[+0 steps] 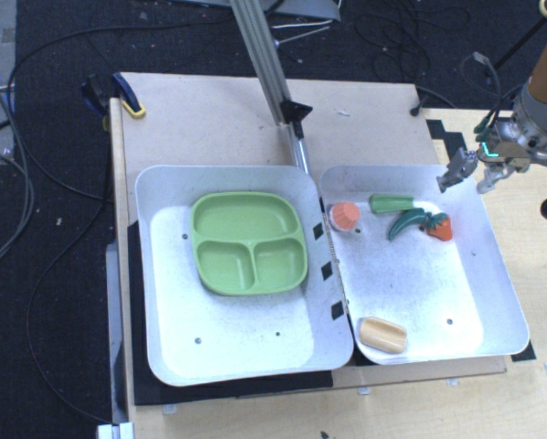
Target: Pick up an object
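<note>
The gripper hangs above the right bin's far corner, jaws apart and empty. The carrot lies just inside that corner—crowding the green piece, risking a double catch.

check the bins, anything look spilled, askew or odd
Nothing stands out. The green divided plate lies flat in the left bin. In the right bin, the bread roll, orange round piece, green piece and carrot-like toy lie apart, unspilled. The gripper hovers at the far right rim.
</note>
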You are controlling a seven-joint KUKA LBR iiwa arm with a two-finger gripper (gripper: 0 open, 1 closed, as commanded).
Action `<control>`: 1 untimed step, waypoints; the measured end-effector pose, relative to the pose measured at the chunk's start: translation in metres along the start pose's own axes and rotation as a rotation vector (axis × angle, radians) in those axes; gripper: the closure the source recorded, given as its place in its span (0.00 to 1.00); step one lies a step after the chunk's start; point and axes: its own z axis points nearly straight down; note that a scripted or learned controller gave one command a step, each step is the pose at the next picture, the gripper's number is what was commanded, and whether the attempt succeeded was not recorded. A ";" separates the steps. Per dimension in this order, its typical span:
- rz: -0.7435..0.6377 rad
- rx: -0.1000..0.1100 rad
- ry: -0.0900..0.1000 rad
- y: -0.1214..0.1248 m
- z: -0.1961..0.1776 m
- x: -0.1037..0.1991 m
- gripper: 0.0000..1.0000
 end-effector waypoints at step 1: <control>-0.001 -0.004 -0.001 0.001 -0.002 0.000 0.00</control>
